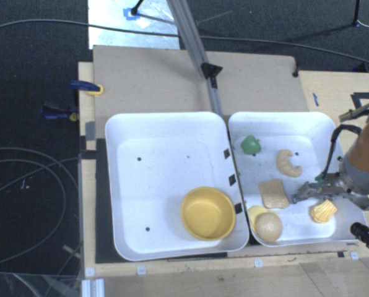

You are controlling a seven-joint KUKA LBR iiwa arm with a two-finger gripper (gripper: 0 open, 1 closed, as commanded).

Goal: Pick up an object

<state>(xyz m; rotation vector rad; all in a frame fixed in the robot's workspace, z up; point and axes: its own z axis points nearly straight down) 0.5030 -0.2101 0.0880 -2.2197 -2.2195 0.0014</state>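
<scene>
Yellow bowl [208, 213] sits left; jaws [303, 192] spread beside toast [273, 193], holding nothing.

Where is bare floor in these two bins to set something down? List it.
Left bin: bare everywhere but its near right corner, where the yellow bowl sits. Right bin: crowded. The green piece, croissant, cracker, round bun, ridged piece and the hand leave a strip along the far wall.

Dark carpet [30, 54], trailing cables [23, 166].
</scene>
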